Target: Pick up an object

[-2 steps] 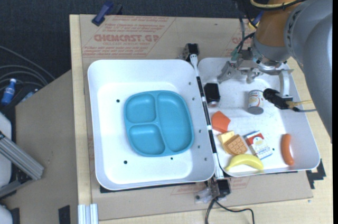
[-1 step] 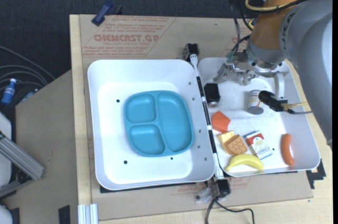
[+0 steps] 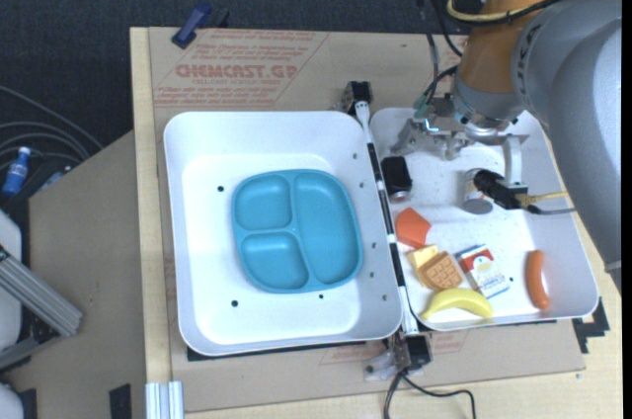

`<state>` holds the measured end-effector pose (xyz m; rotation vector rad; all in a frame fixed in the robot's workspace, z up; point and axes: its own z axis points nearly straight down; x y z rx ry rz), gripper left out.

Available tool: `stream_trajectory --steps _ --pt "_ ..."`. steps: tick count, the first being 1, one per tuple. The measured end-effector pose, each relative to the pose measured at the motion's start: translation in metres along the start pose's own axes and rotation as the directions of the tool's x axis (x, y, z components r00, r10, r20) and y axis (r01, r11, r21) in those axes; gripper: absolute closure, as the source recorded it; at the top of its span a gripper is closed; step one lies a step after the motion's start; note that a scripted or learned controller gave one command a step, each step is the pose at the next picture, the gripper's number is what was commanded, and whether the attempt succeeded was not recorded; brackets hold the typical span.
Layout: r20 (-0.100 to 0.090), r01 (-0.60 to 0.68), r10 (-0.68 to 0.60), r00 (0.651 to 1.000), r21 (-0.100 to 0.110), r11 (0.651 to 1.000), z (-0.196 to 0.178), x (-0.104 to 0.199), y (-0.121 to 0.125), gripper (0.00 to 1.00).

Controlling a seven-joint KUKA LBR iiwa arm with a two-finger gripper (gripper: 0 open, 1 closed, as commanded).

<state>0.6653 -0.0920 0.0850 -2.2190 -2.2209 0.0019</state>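
A divided plate (image 3: 296, 231) lay in the left bin (image 3: 197, 150). In the right bin (image 3: 578, 293) a wedge (image 3: 413, 227) lay nearest the divide, with a waffle (image 3: 435, 266), banana (image 3: 457, 304), carton (image 3: 485, 271) and sausage (image 3: 537, 279) along the near side.

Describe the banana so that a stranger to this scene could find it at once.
Start at the right bin, the one crowded with small toy foods beside the bin holding the blue plate. Go to its near edge, just right of the divider. The banana lies there below a waffle, the one curved, plain yellow piece.
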Motion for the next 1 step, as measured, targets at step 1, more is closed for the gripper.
stream_trajectory --steps 1 --pt "0.000 -0.002 0.002 1.000 0.000 1.000 0.0004 -0.0038 -0.0349 0.00"
